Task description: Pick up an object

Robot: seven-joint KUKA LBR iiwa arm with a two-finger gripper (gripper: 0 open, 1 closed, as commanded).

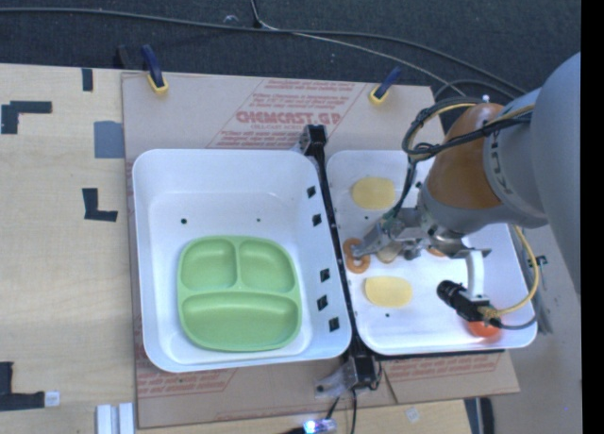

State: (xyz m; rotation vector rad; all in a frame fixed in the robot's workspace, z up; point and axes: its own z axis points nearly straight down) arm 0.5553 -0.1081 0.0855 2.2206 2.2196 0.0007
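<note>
Bins: 2 shallow white bins side by side on the counter (57, 234); left bin (156, 187) w/ the plate, right bin (415, 333) w/ the small items and the arm.
Plate: 1 green divided plate (239, 292), 3 compartments (2 small at 12 o'clock side, 1 wide at 6 o'clock side), lying flat in the lower half of the left bin.
Yellow pieces: 2 flat yellow ovals in the right bin. Upper yellow oval (374, 192) sits toward 12 o'clock; lower yellow oval (388, 292) toward 6 o'clock. Both have the long axis running 9-to-3 across the view.
Ring: 1 small orange-brown ring (356, 257) at the 9 o'clock edge of the right bin, just beside the divider, between the 2 ovals. Round, so no clear long axis; lies flat.
Red piece: 1 small red-orange object (484, 327) at the 5 o'clock corner of the right bin; shape too small to tell, partly behind black hardware.
Arm: 1 grey arm w/ orange band, coming in from 3 o'clock over the right bin.
Hand: hand (377, 247) low over the right bin, tips pointing toward 9 o'clock, just beside the ring, poss. touching it. Fingers blurred and dark; can't tell if open or closed, nothing seen between them.
Clamps: 2 blue-yellow clamps on the cardboard's 12 o'clock edge, left clamp (152, 71) and right clamp (384, 89).
Cardboard: 1 brown sheet (283, 116) w/ red print under both bins.
</note>
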